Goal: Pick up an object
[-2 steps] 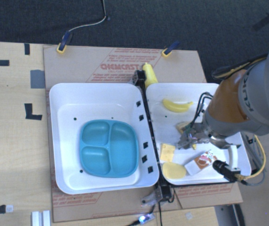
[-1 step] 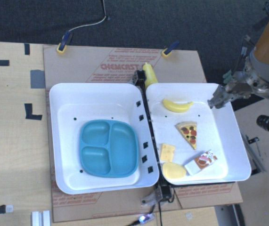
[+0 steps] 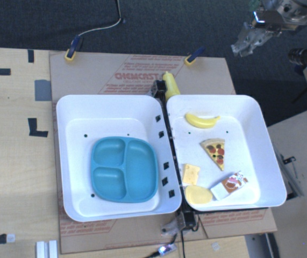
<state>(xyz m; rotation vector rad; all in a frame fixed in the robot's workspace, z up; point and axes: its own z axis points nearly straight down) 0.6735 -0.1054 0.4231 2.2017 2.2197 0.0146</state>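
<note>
Arm parked high, five toys waiting in the right bin.

Nearest the camera, along the right bin's (image 3: 266, 138) front edge, lie a carton (image 3: 229, 185), a yellow disc (image 3: 198, 194) and a cheese square (image 3: 191, 173), bunched close together, likely scattered for grasp trials; any of them could be the object to pick. Mid-bin sits a pizza slice (image 3: 215, 152), well apart, an easier target I'd say. Further back, a banana (image 3: 201, 121) near the rear wall. The left bin (image 3: 67, 144) carries a blue tray (image 3: 124, 169), lying flat. Both bins rest on a cardboard sheet (image 3: 137, 74) clamped to a pale wooden bench (image 3: 13, 160). Beyond that, dark carpet and a trailing cable (image 3: 110, 20). Far top right, the gripper (image 3: 248, 41) hangs clear of the bins, grasping nothing; whether the claw is released or clenched, I cannot tell.
</note>
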